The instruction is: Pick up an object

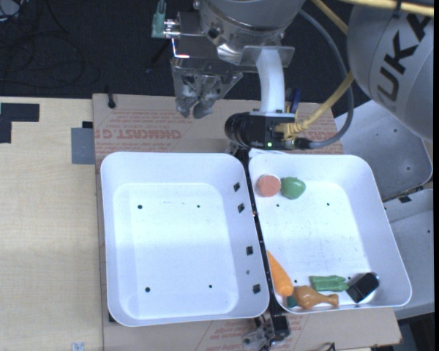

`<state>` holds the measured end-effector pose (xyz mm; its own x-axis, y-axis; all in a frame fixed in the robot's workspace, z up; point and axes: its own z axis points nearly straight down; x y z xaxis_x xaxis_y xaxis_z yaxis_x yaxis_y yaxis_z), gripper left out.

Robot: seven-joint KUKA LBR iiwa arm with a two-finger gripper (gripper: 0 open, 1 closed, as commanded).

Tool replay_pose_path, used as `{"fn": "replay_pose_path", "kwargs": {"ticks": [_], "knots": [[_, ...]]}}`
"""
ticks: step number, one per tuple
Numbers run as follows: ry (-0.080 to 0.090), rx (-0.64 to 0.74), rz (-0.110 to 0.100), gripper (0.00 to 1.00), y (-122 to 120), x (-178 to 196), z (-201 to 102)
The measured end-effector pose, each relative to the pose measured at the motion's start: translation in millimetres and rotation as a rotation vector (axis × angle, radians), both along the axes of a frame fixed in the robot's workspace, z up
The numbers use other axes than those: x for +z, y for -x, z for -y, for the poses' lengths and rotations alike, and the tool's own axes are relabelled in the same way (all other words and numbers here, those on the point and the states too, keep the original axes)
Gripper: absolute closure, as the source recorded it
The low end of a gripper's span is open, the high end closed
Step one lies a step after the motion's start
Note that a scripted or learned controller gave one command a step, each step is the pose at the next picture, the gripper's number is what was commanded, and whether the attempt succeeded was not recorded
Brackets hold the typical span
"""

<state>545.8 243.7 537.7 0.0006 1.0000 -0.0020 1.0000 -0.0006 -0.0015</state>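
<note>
White letters "UK" on the grey arm housing (pixel 399 57) at far right, mirrored reddish print, unreadable, on the cardboard sheet (pixel 157 129)

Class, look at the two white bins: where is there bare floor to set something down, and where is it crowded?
The left bin shows bare floor. In the right bin, the middle is free, between the pink piece and green piece at the far edge and the near-edge cluster: carrot, green bar, black block, tan piece.

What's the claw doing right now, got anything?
Claw: raised above the back edge of the bench, beyond the left bin; fingers together, shut, nothing between them.
</note>
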Motion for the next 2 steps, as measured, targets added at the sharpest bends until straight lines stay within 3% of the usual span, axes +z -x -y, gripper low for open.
{"fn": "replay_pose_path", "kwargs": {"ticks": [1,2], "knots": [[0.000,-0.005,-0.001,1.00,62.5,1.6,89.1],[0.000,-0.003,-0.003,1.00,70.1,0.0,126.4]]}}
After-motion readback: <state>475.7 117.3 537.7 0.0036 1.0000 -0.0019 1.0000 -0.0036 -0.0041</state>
